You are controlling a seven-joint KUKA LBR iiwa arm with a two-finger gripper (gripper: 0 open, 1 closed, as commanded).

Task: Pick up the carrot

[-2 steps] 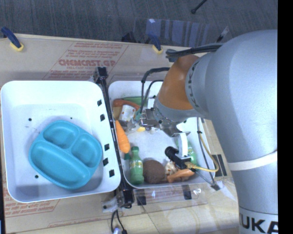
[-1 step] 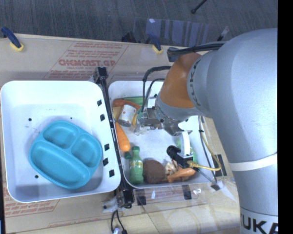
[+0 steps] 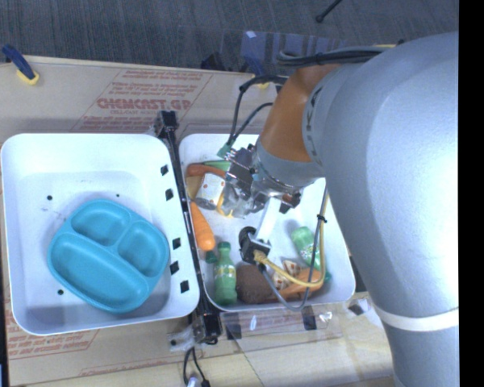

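The carrot (image 3: 202,226), a short orange stick, lies along the left wall of the right bin (image 3: 339,274), pointing toward the front. My gripper (image 3: 239,199) hangs low over the middle of that bin, just right of and slightly behind the carrot, with a small gap between them. The gripper's metal head sits over a yellowish packet (image 3: 210,190). The grey arm with its orange band (image 3: 289,127) hides the back right part of the bin.
A green bottle (image 3: 223,272), a brown block (image 3: 255,285), a second green item (image 3: 306,244) and yellow cable loops crowd the front of the right bin. Another orange piece (image 3: 200,169) lies at its back left. A blue divided plate (image 3: 107,252) rests in the left bin (image 3: 32,160).
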